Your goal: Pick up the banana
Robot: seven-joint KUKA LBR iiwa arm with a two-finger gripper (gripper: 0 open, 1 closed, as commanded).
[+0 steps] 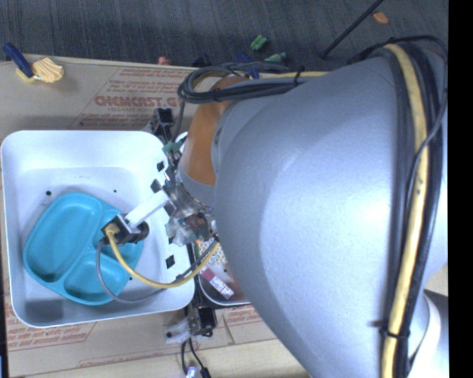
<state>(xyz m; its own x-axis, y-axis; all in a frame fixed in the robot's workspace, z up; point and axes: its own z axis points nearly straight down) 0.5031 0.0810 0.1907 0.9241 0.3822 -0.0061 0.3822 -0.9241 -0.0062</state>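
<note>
- Cardboard (118,93) printed in red covers the bench, with dark carpeted floor (102,14) beyond its far edge.
- On the far left corner of the cardboard, well apart from everything else, lies a small yellow thing (47,71) with a blue part. It is too small for me to name, and I do not take it for the fruit.
- The left bin (16,156) holds a blue dish (63,242) with compartments, lying towards the near left. As far as I can see, the compartments carry nothing.
- My arm (323,211) covers the right half of the scene and hides the right bin beneath it. The orange band (197,144) sits just above the left bin's right wall.
- My gripper (188,225) hangs at that right wall, between the two bins. From this angle I cannot tell whether it is spread or closed, nor whether anything sits in it.
- A printed packet (217,280) peeks out just below the gripper, under the edge of my arm.
- I cannot tell where the banana is. My judgement is that it lies under my arm, in the hidden bin.
- Progress, as a judgement: no grasp can be confirmed, so finding the banana, closing on it and lifting it all remain to be done.
</note>
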